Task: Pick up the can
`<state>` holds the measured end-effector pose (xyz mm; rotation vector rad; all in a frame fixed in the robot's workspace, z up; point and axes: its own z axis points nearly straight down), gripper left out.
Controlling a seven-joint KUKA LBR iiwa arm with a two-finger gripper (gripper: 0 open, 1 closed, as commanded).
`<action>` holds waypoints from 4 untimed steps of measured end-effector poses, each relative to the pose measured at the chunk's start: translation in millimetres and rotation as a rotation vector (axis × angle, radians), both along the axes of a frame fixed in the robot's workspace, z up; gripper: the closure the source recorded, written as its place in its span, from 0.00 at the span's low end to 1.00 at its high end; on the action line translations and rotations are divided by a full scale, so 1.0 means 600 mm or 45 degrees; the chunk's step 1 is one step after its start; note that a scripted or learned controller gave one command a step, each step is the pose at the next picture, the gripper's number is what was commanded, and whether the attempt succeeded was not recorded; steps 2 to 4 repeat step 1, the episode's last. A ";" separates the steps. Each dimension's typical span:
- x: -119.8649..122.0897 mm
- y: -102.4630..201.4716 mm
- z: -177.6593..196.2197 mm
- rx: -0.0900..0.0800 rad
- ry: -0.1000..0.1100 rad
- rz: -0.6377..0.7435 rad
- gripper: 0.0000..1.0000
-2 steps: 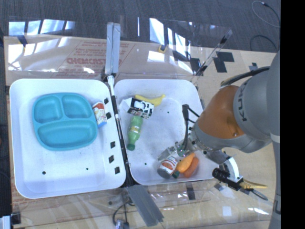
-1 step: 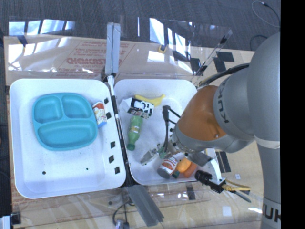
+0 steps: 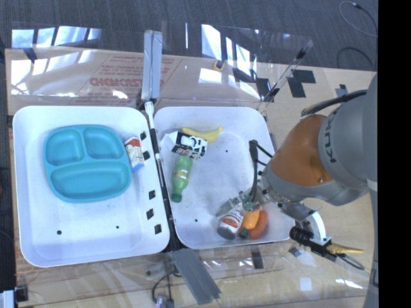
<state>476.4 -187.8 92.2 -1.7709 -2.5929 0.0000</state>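
White right bin [image 3: 212, 117], can [image 3: 230, 224] jammed near its front edge beside a carrot [image 3: 252, 223], tipped, top pointing front-left; gripper [image 3: 249, 201] just above, grip unreadable.

"KU" on grey arm [image 3: 350, 140]

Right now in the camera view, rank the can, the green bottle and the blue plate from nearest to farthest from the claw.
1. Can: front of the right bin, just left of the claw.
2. Green bottle: along the right bin's left side.
3. Blue plate: in the left bin, farthest across.
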 end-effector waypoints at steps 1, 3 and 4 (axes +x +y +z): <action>0.000 0.065 -0.002 0.002 0.003 0.225 0.00; 0.000 0.065 -0.002 0.002 0.003 0.225 0.00; 0.000 0.065 -0.002 0.002 0.003 0.225 0.00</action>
